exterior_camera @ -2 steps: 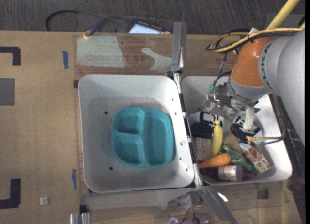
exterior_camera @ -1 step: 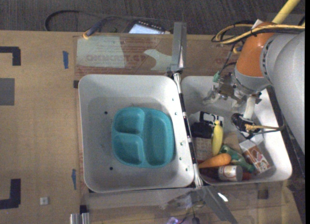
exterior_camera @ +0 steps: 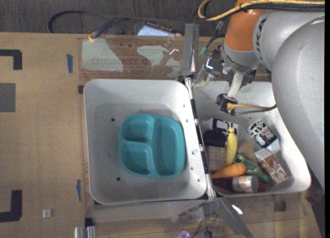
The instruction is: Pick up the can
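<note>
Several items crowd the near end of the bin on the view's right. The can is the nearest of them: small, silvery and apparently lying on its side against the near wall, a pose that suits loose things heaped in a bin rather than set out in order. A carrot lies just beyond it, touching or all but touching. A green thing sits at the carrot's thick end, and a printed carton lies just beside the can on the arm's side. By my reckoning a straight drop onto the can has little room, because the carrot and the bin wall hem it in and a grasp could well catch the carrot instead. A little farther lies a banana, next to a dark object by the dividing wall. Past those come a black-and-white patterned pack and a smaller black-and-white thing. Farthest back, that bin's floor is bare, and above its far corner hangs the gripper, well apart from the can and holding nothing that I can make out. Whether it is open or closed cannot be told from this angle. The neighbouring bin holds a teal compartment tray, flat in the middle and out of the way. Beyond both bins a cardboard sheet lies on the bench.
</note>
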You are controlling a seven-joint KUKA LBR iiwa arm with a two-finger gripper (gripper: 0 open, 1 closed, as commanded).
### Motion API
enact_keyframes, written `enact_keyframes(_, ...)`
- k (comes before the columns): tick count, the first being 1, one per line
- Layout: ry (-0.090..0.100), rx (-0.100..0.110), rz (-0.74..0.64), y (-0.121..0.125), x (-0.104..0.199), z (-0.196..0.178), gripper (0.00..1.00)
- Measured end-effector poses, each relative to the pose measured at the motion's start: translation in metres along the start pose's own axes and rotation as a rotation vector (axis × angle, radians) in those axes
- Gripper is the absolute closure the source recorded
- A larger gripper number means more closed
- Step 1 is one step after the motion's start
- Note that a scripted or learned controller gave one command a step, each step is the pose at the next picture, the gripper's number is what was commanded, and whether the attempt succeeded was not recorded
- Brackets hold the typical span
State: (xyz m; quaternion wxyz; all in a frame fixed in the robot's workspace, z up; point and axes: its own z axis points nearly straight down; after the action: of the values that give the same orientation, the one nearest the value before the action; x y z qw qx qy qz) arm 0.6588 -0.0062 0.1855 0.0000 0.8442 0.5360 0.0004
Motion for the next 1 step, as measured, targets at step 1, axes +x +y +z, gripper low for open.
enact_keyframes(1,-0.001,0.0,0.145,-0.0262,0.0739,0.0006,0.0)
